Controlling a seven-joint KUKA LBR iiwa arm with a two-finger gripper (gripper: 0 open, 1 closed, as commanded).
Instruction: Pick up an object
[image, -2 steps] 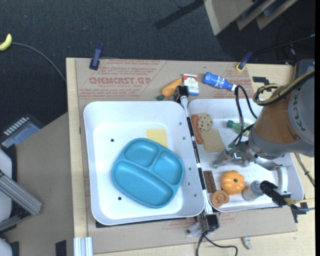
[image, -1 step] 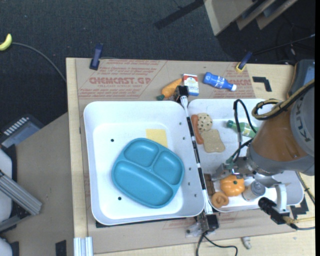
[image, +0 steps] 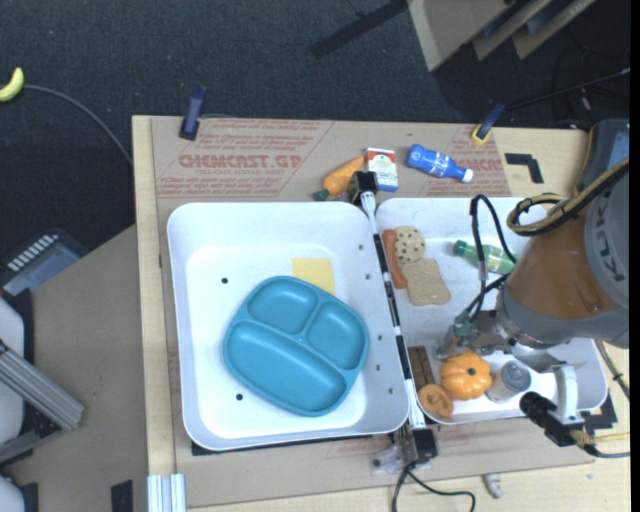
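My gripper (image: 470, 338) hangs low over the right bin (image: 440, 212), at the end of the grey arm with its orange band. Just below it sits a small orange pumpkin (image: 467, 376); whether it is touched I cannot tell. An orange ring-shaped piece (image: 436, 401) lies at the pumpkin's left. Farther back in the same bin are a round cookie (image: 407, 241), a tan bread slice (image: 428, 284), a red strip (image: 395, 260) along the left wall, and a green bottle (image: 484, 254) partly hidden by the arm.
The left bin (image: 200, 230) holds a blue divided plate (image: 295, 343) and a yellow cheese slice (image: 314, 272). Behind the bins on the cardboard lie a blue bottle (image: 438, 162), a small white-and-red carton (image: 381, 168) and an orange carrot (image: 345, 176).
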